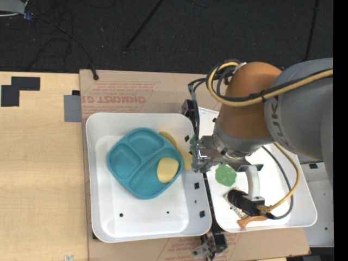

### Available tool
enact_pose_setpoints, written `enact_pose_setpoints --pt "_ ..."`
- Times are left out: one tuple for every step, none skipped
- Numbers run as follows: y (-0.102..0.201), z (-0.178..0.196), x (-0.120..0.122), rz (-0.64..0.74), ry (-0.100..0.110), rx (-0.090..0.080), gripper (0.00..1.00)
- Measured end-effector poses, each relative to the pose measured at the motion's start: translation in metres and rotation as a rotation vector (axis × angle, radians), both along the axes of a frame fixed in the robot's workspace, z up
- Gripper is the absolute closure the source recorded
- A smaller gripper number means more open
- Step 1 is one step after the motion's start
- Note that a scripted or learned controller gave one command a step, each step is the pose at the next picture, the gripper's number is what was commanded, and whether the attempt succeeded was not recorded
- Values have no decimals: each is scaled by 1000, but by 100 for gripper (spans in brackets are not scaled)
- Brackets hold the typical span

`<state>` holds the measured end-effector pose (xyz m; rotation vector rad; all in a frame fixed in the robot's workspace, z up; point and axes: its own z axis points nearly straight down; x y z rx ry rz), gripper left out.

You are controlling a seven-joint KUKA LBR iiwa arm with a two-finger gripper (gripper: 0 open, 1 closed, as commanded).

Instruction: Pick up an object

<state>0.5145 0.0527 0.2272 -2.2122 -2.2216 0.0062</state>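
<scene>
Camera view, end effector (202, 157) at right rim of left bin (141, 222), grip state unclear, teal tray (136, 159) mid-bin, bare floor nearside.

Teal plate (136, 161) in left bin (141, 216), yellow lump (168, 169) on it — green piece (225, 175), orange sliver (250, 220) in right bin (302, 208)

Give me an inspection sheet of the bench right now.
Surface: left bin, right bin, side by side on cardboard.
Job's things: teal tray in left bin, yellow lump on it; green lump and orange piece in right bin.
Clutter: nothing seen.
Gripper: gripper above the wall between the bins.
Cables: yellow cable looped at the wrist.
Surroundings: wooden bench, dark floor behind.
</scene>
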Motion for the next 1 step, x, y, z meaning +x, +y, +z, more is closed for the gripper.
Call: enact_pose_setpoints --pt "43 7 -19 1 -1 0 100"
